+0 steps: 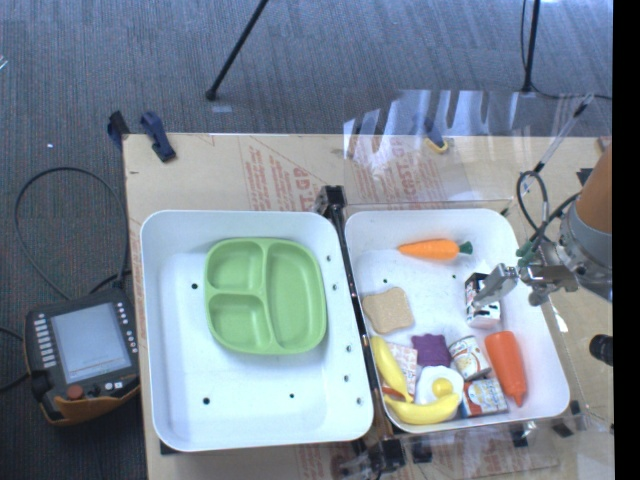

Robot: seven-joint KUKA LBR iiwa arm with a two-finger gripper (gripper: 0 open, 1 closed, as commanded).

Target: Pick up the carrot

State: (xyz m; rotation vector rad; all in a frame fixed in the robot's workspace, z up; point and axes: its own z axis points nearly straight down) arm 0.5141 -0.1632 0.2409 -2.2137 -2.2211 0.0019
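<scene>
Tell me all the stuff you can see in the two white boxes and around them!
left bin: 1, white, left half of bench
plate: 1, green, three sections, in left bin
right bin: 1, white, right half of bench
carrot: 1, orange with green top, far part of right bin
bread slice: 1, tan, right bin's left side
bananas: 2, yellow, near left corner
fried egg: 1, white and yellow, beside bananas
purple piece: 1, middle
can: 1, white, red label
orange sausage-like toy: 1, near right side
small carton: 1, white, below the tool
pendant: 1, grey, floor at left
tool: 1, metal, over right bin
</scene>
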